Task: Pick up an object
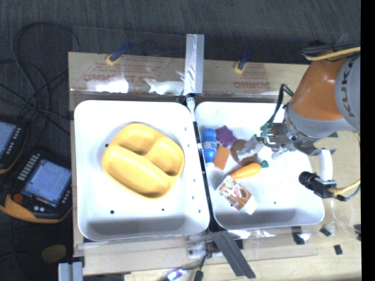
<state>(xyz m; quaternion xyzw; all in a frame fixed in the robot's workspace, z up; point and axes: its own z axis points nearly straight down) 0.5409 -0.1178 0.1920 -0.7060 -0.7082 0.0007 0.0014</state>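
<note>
The right bin (293, 212) holds several small items: a blue bottle (208, 144), a purple piece (225, 136), an orange block (221, 156), a brown lump (241, 151), a toy carrot (246, 170) and a small printed carton (235, 194). My gripper (261, 143) hangs low over the middle of this bin, just right of the brown lump and above the carrot. It partly hides the brown lump. Nothing is seen lifted off the bin floor.
A large yellow bun-shaped object (143, 158) fills the middle of the left bin (94, 209). A raised divider (200, 168) separates the bins. The arm's orange band (316, 92) and a black fitting (313, 182) overhang the right bin's right side.
</note>
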